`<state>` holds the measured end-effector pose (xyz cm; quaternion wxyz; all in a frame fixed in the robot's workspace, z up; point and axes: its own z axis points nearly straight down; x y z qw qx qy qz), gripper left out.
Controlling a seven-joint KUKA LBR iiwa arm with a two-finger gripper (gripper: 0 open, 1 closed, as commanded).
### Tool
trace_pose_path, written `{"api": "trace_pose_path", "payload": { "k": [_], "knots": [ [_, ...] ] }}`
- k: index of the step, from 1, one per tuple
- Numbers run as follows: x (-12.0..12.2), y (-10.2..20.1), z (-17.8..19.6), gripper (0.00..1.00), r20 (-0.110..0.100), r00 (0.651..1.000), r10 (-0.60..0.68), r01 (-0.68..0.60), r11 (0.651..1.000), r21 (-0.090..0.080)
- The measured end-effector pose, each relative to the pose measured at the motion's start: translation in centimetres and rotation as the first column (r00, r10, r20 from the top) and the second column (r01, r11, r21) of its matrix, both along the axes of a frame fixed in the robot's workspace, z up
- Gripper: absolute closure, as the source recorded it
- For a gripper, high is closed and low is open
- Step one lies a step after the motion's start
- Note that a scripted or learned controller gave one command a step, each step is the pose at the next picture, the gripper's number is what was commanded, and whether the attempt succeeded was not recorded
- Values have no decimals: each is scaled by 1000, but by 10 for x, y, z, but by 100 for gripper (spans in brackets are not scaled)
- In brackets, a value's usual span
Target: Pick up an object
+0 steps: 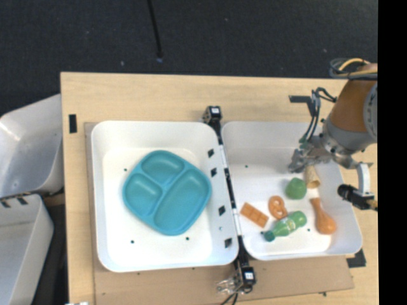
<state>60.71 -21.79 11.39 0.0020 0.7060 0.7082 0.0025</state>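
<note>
One fixed camera looks down from above at a slant, far enough back to take in the whole desk [76, 100] and both white bins, the left bin [108, 246] and right bin [254, 138], side by side. The arm [350, 113] enters from the right edge.

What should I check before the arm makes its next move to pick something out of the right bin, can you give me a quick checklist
1. Gripper is over the right bin, where the objects lie: ok.
2. A target sits close by: the green ball lies just below the gripper in the view: ok.
3. Nothing is between the fingers already: cannot tell, the wrist hides them.
4. Room around the green ball: not ok, a small beige piece and an orange pretzel-shaped toy lie close beside it.
5. Other options lie apart from the bin wall: the green bottle, orange cracker and orange drumstick-shaped toy: ok.
</note>
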Motion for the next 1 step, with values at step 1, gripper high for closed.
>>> {"api": "trace_pose_path", "payload": {
  "k": [1],
  "knots": [
    [-1,-8,46,100,0,1000,-4,4,1000,-3]
  ]
}}
